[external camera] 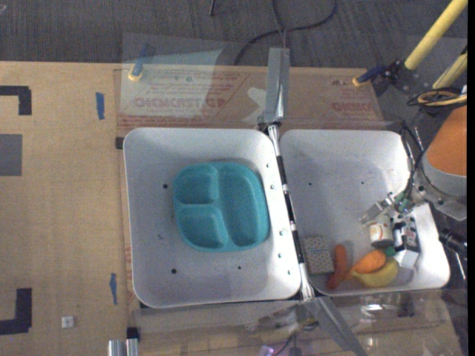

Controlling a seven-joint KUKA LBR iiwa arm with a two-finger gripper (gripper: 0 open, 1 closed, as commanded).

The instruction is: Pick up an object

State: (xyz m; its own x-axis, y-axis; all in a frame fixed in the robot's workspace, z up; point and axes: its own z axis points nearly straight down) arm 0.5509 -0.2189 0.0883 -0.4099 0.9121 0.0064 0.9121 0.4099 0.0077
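Note:
My gripper (392, 227) hangs low over the right part of the right bin (334, 162), reaching in from the right edge under the orange wrist band. Just below it, at the bin's front right, lie an orange carrot-like piece (369, 262) and a yellow banana-like piece (380, 276), touching each other. A red-orange sausage shape (340, 265) lies to their left, and a grey speckled square (317, 254) lies beside the divider. A small white and orange thing (381, 233) sits right at the gripper; whether it is held is unclear.
The left bin (148, 199) holds a teal divided plate (220, 206) at its middle. A metal divider (286, 206) separates the two bins. Brown cardboard covers the bench on the left. Yellow poles and cables stand at the back right.

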